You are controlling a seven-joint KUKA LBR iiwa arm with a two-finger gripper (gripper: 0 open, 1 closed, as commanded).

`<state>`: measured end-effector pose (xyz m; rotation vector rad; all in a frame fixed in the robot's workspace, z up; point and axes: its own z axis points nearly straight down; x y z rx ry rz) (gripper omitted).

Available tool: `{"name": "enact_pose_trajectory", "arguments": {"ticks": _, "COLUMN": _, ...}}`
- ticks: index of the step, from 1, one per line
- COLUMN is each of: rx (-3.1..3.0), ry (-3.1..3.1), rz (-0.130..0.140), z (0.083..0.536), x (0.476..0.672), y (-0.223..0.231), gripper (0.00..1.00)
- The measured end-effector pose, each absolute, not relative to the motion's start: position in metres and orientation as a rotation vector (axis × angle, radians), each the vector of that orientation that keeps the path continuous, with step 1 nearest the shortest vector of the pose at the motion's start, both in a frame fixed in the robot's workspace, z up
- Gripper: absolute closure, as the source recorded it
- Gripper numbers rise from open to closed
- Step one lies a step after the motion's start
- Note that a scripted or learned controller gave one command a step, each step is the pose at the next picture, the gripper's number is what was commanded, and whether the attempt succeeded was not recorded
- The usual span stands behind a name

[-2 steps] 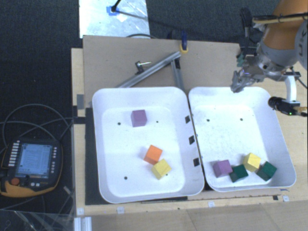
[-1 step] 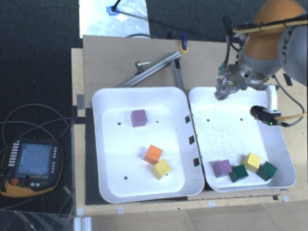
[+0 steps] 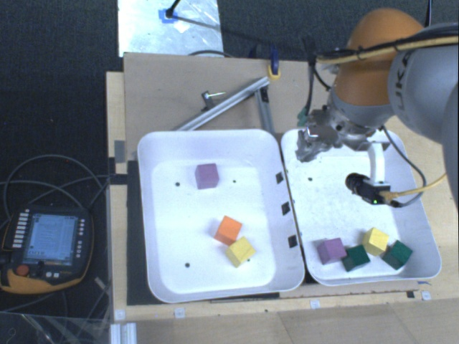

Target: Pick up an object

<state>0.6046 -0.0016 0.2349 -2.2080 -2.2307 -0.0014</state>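
Overhead slanted view of 2 shallow white bins. The gripper point(image 3: 310, 143) hangs over the upper left corner of the right bin point(image 3: 419, 213), at centre right of the frame; whether it is open or closed cannot be told. Well below it, along that bin's lower edge, lie 4 small cubes: a purple cube point(image 3: 331, 249), a dark green cube point(image 3: 355, 257), a yellow cube point(image 3: 375, 240) and a second green cube point(image 3: 398, 253). The left bin point(image 3: 154, 213) holds 3 matte cubes: purple block point(image 3: 206, 175), orange block point(image 3: 228, 229), yellow block point(image 3: 240, 251), the last 2 touching.
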Motion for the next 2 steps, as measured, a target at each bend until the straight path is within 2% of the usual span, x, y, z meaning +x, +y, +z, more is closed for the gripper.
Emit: {"name": "enact_pose_trajectory", "arguments": {"ticks": 2, "rx": -2.209, "ry": -2.230, "rz": 0.000, "z": 0.218, "x": 0.557, "y": 0.087, "gripper": 1.00}}
